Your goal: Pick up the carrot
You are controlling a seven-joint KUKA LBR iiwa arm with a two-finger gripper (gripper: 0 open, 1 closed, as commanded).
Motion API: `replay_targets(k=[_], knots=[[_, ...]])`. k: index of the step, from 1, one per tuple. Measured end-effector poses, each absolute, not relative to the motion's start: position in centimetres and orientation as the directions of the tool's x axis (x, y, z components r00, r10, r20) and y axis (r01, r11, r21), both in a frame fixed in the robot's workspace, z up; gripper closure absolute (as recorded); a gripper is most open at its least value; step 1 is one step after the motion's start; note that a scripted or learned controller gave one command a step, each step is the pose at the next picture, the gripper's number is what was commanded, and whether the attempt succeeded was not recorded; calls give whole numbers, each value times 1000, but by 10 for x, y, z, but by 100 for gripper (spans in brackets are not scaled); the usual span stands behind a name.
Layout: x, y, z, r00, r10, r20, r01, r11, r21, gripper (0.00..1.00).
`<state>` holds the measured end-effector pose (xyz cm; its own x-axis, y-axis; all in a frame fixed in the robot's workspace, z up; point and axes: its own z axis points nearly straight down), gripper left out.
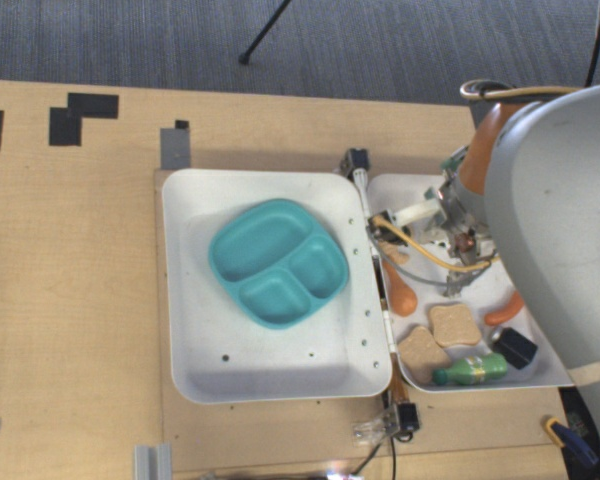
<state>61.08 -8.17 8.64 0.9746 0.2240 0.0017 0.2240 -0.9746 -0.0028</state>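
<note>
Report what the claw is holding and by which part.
It cannot be told. The claw hangs low over the right bin; the carrot lies on the bin floor beside it, apparently not gripped.

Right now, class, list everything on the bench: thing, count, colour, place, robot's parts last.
bins: two, white, side by side
plate: one, teal, view's left bin
carrot: one, orange, right bin, by its left wall
bread slices: two, tan, right bin, near the front
bottle: one, green, right bin, front wall
block: one, black, beside the bottle
orange-red piece: one, right bin, against the arm
arm: one, grey, orange band
tool: one, above the right bin
</note>
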Motion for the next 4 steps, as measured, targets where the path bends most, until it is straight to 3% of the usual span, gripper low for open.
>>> replay_targets(k=[2, 3, 4], knots=[[611, -82, 86, 974, 225, 2, 225, -974, -2, 0], [613, -80, 99, 972, 234, 6, 234, -972, -4, 100], [613, -79, 99, 972, 235, 5, 235, -972, -5, 0]])
